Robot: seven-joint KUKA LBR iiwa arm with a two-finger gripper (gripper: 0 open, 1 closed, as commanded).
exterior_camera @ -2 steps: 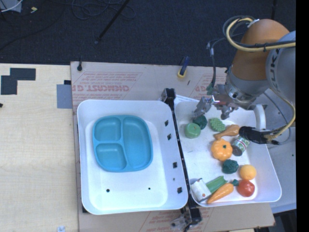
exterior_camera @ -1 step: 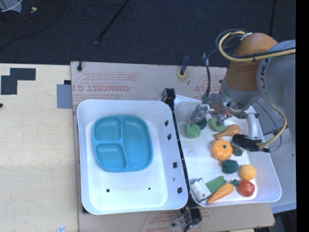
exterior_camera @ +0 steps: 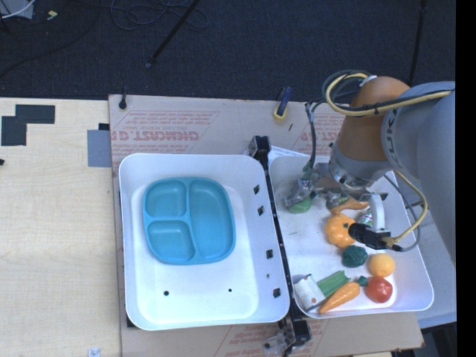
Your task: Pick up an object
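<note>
On the pale wooden table (exterior_camera: 52, 222), the end effector (exterior_camera: 301, 195) was lowered onto a small green object (exterior_camera: 300, 205) in the right white bin (exterior_camera: 416, 292); whether it was closed could not be told, so no lift was confirmed.

Overhead camera (slanted) faces both bins (exterior_camera: 126, 236).

Arm (exterior_camera: 416, 136) reaching leftward, hand (exterior_camera: 303, 193) lowered.

Left bin (exterior_camera: 134, 288) white; divided plate (exterior_camera: 188, 220) light blue. Right bin (exterior_camera: 416, 292) white: carrot (exterior_camera: 339, 297) orange, tomato (exterior_camera: 378, 290) red, broccoli (exterior_camera: 355, 256) dark green, pumpkin (exterior_camera: 339, 230) orange. Arm (exterior_camera: 416, 132) grey, orange band.
</note>
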